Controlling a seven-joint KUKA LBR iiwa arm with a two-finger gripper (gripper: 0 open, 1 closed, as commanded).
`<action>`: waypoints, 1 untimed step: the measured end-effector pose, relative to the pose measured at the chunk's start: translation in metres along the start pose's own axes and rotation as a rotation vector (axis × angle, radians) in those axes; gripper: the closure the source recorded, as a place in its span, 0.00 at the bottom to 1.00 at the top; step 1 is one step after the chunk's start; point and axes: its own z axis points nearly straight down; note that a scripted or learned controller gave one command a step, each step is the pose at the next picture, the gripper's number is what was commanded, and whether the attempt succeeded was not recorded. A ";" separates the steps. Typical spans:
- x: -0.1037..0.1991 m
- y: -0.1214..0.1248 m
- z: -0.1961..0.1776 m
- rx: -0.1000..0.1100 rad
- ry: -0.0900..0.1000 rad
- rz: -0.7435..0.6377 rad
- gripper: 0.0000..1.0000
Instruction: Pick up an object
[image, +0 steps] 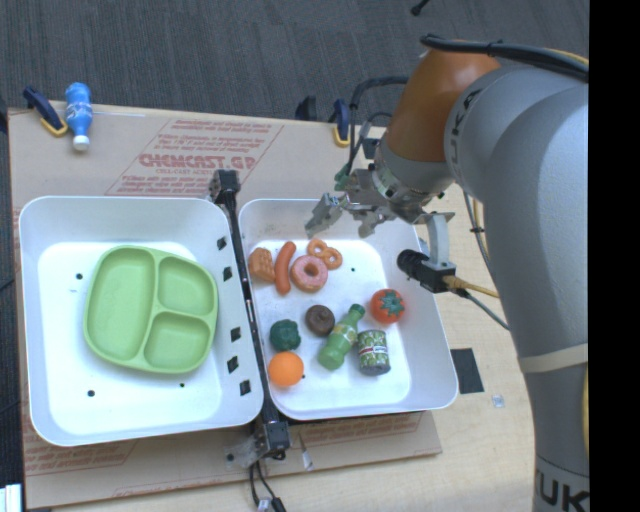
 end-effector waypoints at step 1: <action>-0.007 0.022 -0.103 -0.006 -0.001 0.000 0.00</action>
